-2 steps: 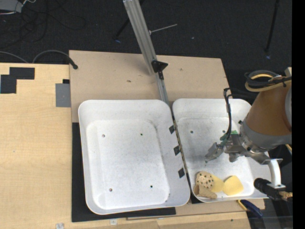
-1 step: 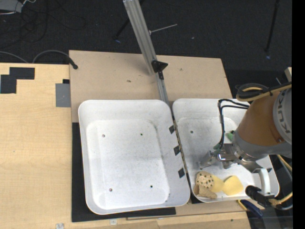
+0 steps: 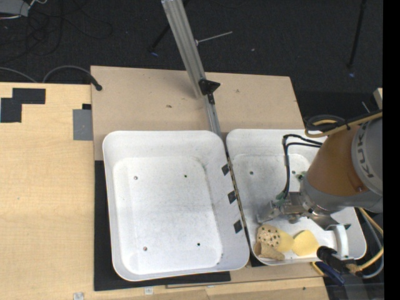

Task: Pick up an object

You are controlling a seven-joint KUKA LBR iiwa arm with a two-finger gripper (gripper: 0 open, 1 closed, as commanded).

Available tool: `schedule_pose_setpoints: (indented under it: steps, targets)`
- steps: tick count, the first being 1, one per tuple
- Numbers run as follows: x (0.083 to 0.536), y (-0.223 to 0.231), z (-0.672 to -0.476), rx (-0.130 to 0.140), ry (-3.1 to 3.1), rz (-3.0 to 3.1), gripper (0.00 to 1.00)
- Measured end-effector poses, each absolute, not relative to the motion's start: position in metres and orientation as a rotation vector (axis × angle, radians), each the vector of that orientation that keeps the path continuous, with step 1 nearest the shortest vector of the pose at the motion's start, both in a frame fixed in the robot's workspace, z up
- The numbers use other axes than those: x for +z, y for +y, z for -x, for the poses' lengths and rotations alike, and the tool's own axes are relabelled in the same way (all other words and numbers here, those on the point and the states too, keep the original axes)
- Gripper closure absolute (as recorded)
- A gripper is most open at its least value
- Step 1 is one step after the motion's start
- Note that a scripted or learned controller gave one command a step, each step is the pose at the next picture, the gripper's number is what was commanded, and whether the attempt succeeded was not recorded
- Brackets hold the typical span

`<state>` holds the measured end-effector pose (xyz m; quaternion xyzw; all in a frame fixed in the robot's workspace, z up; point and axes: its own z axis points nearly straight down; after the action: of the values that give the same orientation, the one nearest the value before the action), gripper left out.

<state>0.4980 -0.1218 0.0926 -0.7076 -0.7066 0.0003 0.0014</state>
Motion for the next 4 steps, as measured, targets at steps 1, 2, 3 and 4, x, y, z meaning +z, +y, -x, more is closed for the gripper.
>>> schedule_pose_setpoints:
  steps: [1,2,3,4]
  targets:
    - [0.103,-0.123,-0.498,0.001,-2.210,2.227,1.00]
    - [0.146,-0.118,-0.500,-0.001,-2.223,2.221,1.00]
    - [0.208,-0.115,-0.501,-0.003,-2.225,2.222,1.00]
    - [0.269,-0.111,-0.503,-0.004,-2.225,2.222,1.00]
